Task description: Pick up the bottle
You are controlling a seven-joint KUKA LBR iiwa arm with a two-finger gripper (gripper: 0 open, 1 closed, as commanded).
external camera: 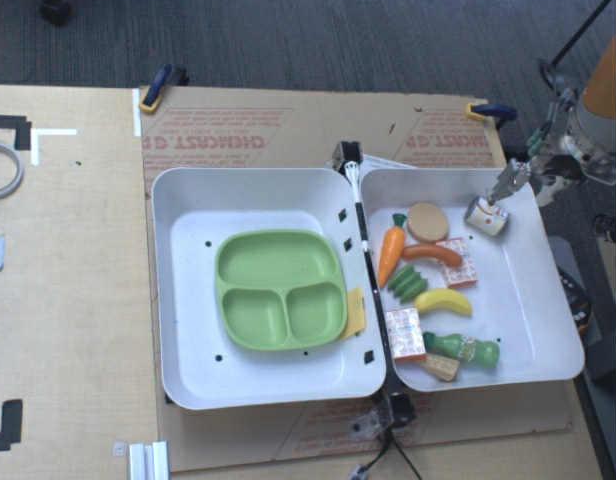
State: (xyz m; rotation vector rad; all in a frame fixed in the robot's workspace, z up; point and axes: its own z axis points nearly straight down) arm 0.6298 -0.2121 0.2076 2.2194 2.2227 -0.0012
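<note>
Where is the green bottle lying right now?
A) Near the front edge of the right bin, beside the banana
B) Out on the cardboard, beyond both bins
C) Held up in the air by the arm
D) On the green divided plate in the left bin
A: the green bottle lies on its side near the front of the right bin, just below the banana.
</note>
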